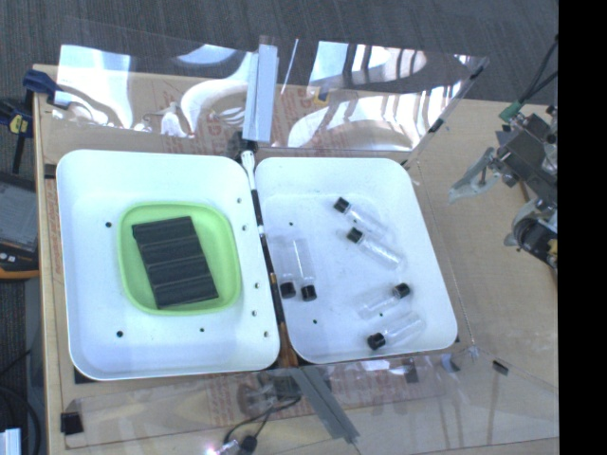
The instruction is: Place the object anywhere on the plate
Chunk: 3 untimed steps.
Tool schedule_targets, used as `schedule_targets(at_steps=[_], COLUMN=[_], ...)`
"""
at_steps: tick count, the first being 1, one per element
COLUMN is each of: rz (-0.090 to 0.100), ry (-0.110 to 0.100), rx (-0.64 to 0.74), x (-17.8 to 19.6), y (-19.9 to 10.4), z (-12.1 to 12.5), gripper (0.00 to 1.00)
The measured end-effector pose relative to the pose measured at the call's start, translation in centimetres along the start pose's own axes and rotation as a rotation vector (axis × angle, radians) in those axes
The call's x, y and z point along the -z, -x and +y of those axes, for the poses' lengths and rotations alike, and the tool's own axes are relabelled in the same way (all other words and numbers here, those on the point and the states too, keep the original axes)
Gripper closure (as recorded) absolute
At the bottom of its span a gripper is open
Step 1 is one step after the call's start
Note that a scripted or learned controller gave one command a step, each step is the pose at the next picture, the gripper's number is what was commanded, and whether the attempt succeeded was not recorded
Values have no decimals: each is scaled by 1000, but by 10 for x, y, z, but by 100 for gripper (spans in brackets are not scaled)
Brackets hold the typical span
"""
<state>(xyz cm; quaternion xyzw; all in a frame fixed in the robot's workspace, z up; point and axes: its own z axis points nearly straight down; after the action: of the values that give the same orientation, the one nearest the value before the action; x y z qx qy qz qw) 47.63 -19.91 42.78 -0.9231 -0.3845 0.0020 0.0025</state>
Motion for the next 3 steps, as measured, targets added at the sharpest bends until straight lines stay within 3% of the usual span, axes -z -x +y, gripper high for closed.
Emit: schedule_targets(at_steps=[2, 3], rz=[2, -1], ry=[7, 1], rx=[-217, -282], x=[14, -75], y=[6, 8], z=[7, 8], gripper=[0, 0])
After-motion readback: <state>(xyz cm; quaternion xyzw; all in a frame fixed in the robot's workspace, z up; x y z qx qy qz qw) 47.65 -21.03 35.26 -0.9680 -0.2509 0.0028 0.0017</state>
